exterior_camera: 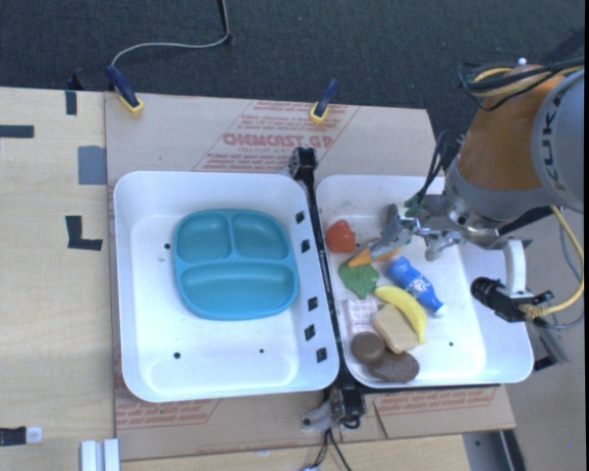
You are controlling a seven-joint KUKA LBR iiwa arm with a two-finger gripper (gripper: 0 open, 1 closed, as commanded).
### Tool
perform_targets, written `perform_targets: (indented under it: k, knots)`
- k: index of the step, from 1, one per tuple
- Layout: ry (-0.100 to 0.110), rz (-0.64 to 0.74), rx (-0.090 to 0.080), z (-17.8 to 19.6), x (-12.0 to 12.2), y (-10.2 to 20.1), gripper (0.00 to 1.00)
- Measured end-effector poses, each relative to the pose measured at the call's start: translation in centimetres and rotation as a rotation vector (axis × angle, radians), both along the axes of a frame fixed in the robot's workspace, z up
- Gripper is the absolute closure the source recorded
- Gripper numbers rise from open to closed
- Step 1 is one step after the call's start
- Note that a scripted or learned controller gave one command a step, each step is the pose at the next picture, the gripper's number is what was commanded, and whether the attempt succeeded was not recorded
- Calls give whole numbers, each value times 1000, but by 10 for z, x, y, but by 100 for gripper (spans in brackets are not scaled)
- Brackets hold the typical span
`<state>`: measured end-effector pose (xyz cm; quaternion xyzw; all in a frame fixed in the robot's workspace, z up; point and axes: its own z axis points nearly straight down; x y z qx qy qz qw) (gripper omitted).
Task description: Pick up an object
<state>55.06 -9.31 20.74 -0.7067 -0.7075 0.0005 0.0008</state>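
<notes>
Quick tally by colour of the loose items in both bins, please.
Blue: 2, the moulded plastic divided plate and the small bottle
Red: 1, rounded toy
Orange: 1, small piece
Green: 1, leafy toy
Yellow: 1, toy banana
Tan: 1, bread slice
Brown: 2, round discs
Total: 9
</notes>
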Motion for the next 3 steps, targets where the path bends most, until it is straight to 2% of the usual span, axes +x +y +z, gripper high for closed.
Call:
perform_targets:
  k: [1,2,3]
  knots:
    - [-2,-1,-2,-112,69,-30,0]
    - [-4,-1,-3,-121,66,-9,0]
    - [-5,-1,-2,-121,70,-2,0]
